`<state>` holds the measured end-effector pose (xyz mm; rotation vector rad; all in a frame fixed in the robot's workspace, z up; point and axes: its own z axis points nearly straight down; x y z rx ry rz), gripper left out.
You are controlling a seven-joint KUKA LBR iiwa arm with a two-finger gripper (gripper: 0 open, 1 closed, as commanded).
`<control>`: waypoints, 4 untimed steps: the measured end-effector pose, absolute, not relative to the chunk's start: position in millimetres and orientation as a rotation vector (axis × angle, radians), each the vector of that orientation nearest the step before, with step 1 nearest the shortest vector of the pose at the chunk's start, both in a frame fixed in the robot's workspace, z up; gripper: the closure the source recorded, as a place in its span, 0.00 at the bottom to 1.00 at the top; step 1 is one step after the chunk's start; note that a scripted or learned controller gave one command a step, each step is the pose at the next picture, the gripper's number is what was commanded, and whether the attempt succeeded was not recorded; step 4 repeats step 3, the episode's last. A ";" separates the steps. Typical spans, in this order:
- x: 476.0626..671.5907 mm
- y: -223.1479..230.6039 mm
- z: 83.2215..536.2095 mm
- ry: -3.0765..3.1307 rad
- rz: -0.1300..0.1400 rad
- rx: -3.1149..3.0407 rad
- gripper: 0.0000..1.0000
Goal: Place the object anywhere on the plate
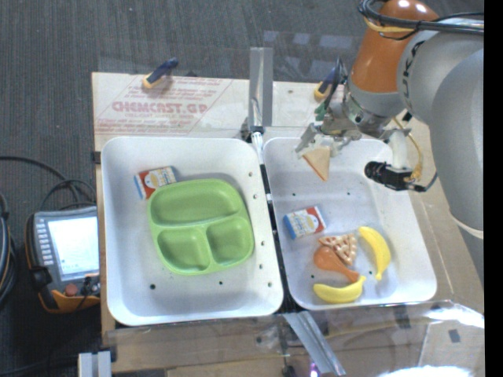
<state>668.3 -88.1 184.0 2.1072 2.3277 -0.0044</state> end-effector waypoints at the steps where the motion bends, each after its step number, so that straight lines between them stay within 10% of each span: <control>1: 586.1 -28.5 182.8 2.264 -0.002 2.181 1.00; 2: 559.3 45.8 182.5 2.300 -0.003 2.146 1.00; 3: 559.3 45.9 182.5 2.300 -0.002 2.146 0.00; 4: 559.3 45.9 182.5 2.300 -0.002 2.146 0.00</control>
